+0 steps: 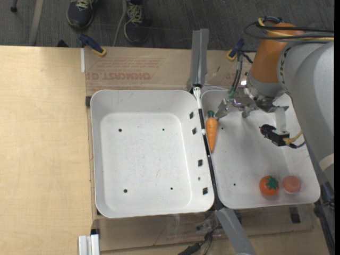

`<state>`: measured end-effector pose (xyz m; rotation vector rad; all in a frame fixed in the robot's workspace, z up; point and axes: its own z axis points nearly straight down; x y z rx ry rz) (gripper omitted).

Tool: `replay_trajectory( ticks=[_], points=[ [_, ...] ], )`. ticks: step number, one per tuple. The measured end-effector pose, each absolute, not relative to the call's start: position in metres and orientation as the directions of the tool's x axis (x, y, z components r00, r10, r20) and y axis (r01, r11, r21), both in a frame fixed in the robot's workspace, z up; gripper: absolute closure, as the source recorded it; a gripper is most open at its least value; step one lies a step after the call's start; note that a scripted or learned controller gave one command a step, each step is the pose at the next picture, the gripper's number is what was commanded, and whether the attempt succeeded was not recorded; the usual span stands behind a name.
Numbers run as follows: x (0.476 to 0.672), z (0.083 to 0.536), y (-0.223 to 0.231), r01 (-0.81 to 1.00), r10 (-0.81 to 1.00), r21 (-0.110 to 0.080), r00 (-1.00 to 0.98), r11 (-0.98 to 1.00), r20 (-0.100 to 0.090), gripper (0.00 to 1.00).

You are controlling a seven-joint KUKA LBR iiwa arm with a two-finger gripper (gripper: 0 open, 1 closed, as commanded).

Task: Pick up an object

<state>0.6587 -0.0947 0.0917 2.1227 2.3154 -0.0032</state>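
An orange carrot (211, 132) with a green top lies along the left wall of the right bin (249, 195). My gripper (235, 105) hangs over the far left corner of that bin, just right of the carrot's green end and close to it. The wrist with its orange band (269, 49) covers the bin's far side. An orange-red round fruit (269, 185) with a green stem sits near the bin's front right, and a pink round piece (291, 184) lies right beside it.
The left bin (143, 147) stands beside the right one, with a grey divider post (200, 57) at the back between them. A black cable fitting (274, 134) hangs from the arm over the right bin. The bulky grey arm fills the right side.
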Motion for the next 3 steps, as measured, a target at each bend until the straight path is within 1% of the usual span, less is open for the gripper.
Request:
replay_trajectory(
  ticks=[1, 2, 3],
  points=[
    [0.605, 0.092, -0.107, 0.997, 0.997, -0.001, -0.074, 0.074, -0.001, 0.0],
    [0.659, 0.092, -0.101, 0.999, 0.999, -0.001, 0.037, -0.037, -0.002, 0.0],
    [0.507, 0.091, -0.134, 1.0, 1.0, -0.003, 0.004, -0.004, -0.001, 0.0]
  ],
)
